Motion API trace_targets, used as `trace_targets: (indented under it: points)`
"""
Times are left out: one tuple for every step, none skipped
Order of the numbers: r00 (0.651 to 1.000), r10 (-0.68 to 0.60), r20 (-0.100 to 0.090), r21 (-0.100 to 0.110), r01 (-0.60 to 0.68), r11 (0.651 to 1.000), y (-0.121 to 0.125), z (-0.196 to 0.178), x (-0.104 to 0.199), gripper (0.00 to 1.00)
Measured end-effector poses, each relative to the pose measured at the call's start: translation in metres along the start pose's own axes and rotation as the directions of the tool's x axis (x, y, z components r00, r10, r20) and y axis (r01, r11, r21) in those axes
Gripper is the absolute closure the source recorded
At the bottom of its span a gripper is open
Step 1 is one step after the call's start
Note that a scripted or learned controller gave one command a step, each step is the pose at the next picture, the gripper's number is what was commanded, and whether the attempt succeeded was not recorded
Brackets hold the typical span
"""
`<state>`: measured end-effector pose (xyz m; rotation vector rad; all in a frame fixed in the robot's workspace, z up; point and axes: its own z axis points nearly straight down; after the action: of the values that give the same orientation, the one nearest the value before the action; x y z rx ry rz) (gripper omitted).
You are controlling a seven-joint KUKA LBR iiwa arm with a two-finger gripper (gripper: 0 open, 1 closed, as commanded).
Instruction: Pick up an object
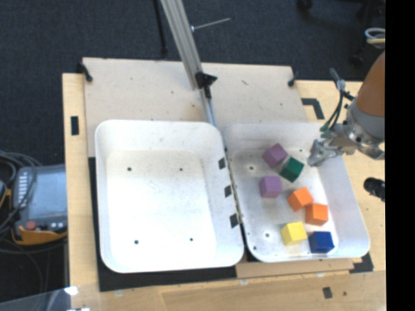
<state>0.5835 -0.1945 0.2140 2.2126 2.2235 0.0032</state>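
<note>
On the wooden table (74,173), two shallow white bins side by side: left bin (162,193) bare white inside but for a few dark specks, right bin (343,199) carrying seven small blocks. Reaching in from the right, grey arm (363,125) with its orange band at the frame edge, pincer (318,153) low over the right bin's upper right part, just beside the green block (292,169); fingers too small and blurred to tell whether apart or together, nothing visibly clamped between them. Slanting down from the top, a grey metal rail (183,37) ending near the gap between the bins. Off the table's left edge, a grey box (45,193) with cables. Among the blocks: one purple block (275,154) touching the green one at upper left, a second purple block (270,186) below, two orange blocks (300,198) (316,213) close together, yellow block (293,232) and blue block (321,241) nearest the bin's front rim.
</note>
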Motion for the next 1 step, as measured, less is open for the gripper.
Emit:
trace_targets:
  points:
    - [1.0,-0.002,-0.003,0.003,0.002,1.0,-0.0019,-0.0118,0.0442,1.0]
